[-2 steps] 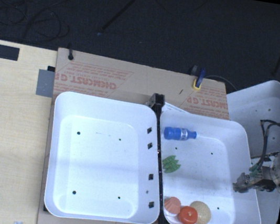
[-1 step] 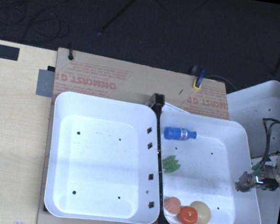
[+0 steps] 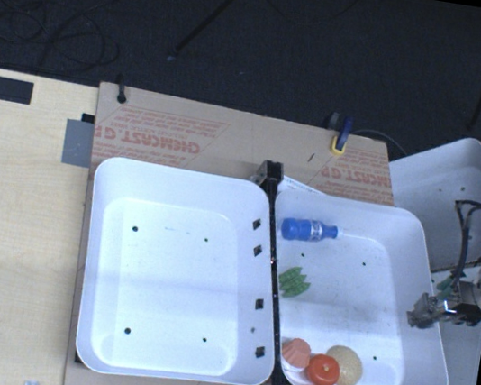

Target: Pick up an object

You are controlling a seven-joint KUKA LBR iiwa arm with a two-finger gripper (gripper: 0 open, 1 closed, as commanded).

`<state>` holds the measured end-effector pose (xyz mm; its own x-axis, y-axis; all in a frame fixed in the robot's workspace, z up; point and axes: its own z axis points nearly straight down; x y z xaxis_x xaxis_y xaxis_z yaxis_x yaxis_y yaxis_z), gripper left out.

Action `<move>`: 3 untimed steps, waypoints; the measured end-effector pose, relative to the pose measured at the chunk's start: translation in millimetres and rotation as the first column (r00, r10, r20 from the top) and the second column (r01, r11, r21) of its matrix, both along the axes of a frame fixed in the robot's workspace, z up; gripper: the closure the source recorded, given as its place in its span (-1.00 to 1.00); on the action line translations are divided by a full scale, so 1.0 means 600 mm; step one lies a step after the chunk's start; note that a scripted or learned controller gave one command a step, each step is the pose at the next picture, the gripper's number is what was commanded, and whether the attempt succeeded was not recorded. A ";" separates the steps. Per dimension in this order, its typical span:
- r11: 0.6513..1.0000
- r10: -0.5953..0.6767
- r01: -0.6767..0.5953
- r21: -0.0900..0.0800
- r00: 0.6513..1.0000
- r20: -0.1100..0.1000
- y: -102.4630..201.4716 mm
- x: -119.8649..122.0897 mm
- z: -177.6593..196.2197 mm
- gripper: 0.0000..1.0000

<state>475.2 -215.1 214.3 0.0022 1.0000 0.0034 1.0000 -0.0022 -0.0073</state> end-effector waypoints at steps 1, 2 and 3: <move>1.000 0.004 -0.004 -0.005 1.000 0.010 0.002 0.002 0.079 1.00; 1.000 0.007 -0.007 0.003 1.000 -0.004 0.112 -0.002 -0.101 1.00; 1.000 0.002 -0.002 -0.002 1.000 0.004 0.105 0.000 -0.091 -1.00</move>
